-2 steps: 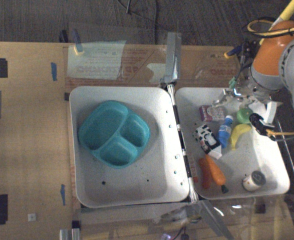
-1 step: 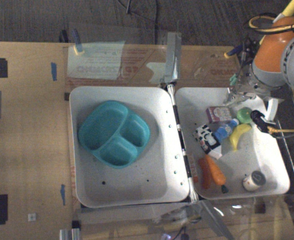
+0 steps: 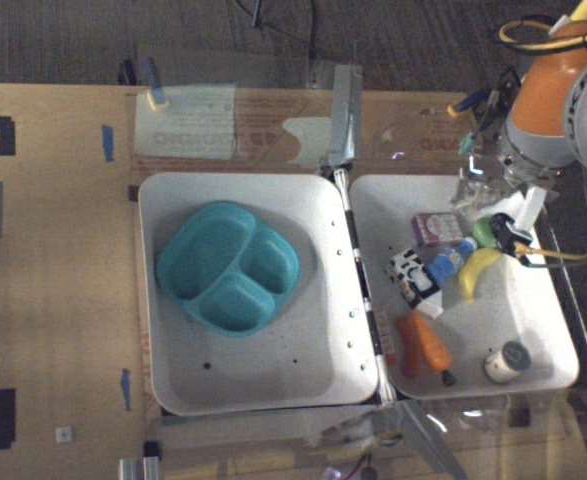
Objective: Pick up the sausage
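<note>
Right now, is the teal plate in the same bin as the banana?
No, the teal plate lies in the left bin; the banana is in the right bin.

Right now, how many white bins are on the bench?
2: left bin holds a teal tray; right bin, touching it, holds small items.

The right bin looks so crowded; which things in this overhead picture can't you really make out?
- Tool: its tip blends into clutter at the right bin's top edge; how it is set is unclear.
- Sausage: no item is sharp enough to be called that.
- Green item: partly covered by the tool.
- Purple box: label too blurred to read.
- Arm: cut off by the right edge.
</note>
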Controlling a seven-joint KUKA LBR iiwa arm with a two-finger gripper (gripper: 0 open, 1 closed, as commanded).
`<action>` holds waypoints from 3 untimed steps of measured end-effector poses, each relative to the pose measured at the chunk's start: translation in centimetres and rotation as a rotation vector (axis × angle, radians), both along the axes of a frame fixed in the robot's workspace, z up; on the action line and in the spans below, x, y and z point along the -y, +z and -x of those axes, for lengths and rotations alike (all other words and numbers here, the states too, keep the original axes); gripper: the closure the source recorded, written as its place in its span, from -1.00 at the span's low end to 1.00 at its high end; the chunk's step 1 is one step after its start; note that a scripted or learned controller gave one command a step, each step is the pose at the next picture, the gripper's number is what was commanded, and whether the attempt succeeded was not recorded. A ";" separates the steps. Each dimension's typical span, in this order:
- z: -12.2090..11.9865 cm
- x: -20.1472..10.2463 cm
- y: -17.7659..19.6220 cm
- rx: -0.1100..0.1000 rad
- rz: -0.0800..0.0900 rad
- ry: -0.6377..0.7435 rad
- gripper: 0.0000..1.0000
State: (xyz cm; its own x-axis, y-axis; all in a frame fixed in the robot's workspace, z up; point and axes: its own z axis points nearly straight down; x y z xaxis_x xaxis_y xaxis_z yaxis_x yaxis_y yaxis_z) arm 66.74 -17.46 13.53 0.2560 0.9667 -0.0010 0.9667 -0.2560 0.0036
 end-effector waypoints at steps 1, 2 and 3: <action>0.0 0.0 0.0 0.000 0.000 0.000 -1.00; -0.2 -6.2 -3.6 0.015 0.010 0.063 -1.00; -0.5 -6.5 -2.3 0.025 0.005 0.066 1.00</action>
